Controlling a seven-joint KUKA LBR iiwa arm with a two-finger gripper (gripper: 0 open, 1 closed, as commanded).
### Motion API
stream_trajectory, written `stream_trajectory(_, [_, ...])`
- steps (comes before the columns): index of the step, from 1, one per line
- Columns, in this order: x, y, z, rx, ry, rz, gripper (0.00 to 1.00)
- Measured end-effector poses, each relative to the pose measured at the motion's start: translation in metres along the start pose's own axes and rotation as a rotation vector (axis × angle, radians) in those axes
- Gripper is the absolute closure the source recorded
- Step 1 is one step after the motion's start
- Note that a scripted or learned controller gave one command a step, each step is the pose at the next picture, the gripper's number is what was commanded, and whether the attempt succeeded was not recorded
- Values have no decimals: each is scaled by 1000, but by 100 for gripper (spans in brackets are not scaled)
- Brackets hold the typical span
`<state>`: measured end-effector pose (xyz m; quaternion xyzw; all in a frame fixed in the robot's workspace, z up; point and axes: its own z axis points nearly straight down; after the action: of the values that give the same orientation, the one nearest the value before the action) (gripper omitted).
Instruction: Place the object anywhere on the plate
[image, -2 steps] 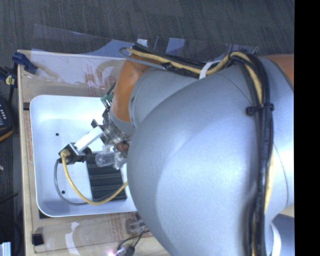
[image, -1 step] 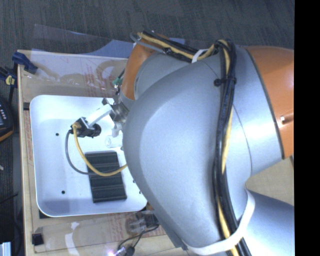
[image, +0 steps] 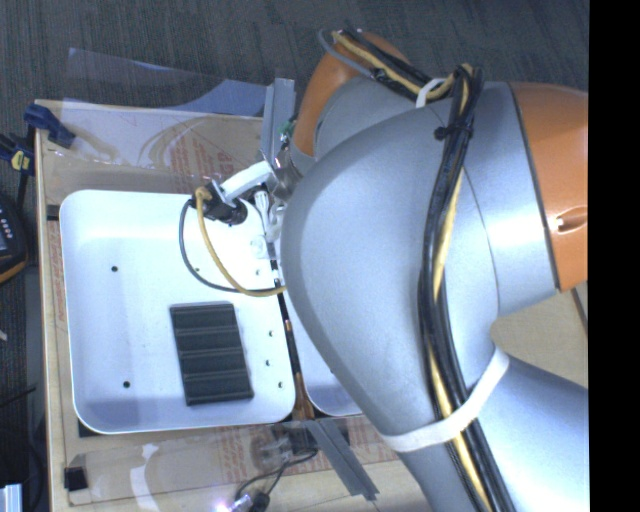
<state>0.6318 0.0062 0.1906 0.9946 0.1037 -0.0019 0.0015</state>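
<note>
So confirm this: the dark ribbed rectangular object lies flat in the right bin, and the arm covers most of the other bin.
Not quite. The camera view shows the dark ribbed rectangular object lying flat in the left bin, not the right. The arm covers most of the other bin, the right bin.

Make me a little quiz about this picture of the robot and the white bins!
1. True or false: the dark ribbed slab lies in the left bin.
2. What hides most of the right bin? A) the robot arm B) a towel C) a cardboard box
3. Fill in: the arm is grey, with a band coloured ___.

Key: 1 true; 2 A; 3 orange.
</note>
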Motion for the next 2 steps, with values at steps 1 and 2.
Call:
stream_trajectory(1, [-3, -31, -68, 6, 1, -619, 100])
stream_trajectory(2, [-53, -121, 93, 8, -5, -426, 100])
